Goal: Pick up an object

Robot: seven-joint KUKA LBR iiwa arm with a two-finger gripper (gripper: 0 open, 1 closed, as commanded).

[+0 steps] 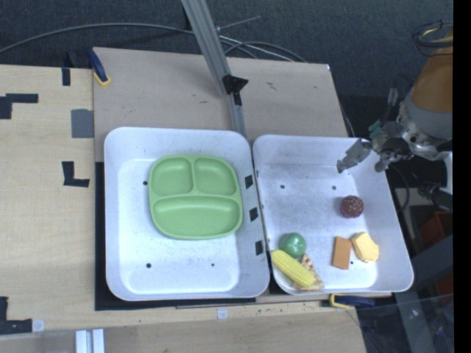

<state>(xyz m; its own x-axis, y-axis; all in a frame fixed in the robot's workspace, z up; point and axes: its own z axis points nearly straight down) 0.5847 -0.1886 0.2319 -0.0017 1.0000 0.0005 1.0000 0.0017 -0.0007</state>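
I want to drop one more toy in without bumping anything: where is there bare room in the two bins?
Right bin: its far and left floor is bare, from the rim down to the dark red ball. Its near edge is crowded: green ball, corn cob, orange block, yellow piece. Left bin: the strip nearer than the green tray is bare.

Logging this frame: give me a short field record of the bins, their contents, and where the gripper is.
left bin: holds a green divided plate
right bin: holds five food items near its front
items: dark red ball, green ball, corn cob, orange block, yellow piece
touching: corn cob lies against the green ball; orange block beside the yellow piece
gripper: at the right bin's far right edge, nothing between its fingers
task status: no object picked up yet
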